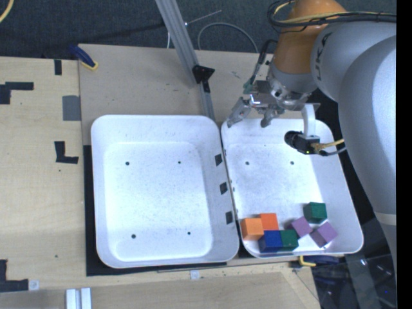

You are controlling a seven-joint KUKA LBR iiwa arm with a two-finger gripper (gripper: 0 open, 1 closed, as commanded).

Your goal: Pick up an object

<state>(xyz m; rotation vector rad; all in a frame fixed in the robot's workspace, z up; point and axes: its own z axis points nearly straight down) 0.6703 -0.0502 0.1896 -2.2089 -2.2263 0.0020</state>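
Observation:
Several small blocks lie bunched at the near end of the right bin (335, 172): an orange block (253, 226), a darker orange one (269, 221), a blue block (272, 239), a green block (289, 239), a second green block (315, 212) and two purple blocks (300, 226) (323, 234). My gripper (250, 113) hangs over the far left corner of the right bin, well away from the blocks. Its fingers (235, 115) are spread apart with nothing between them.
The left bin (103, 172) sits beside the right one, sharing a raised middle rim. A slanted metal pole (177, 31) crosses the back of the bench. The bulky grey arm (360, 63) fills the right side above the right bin.

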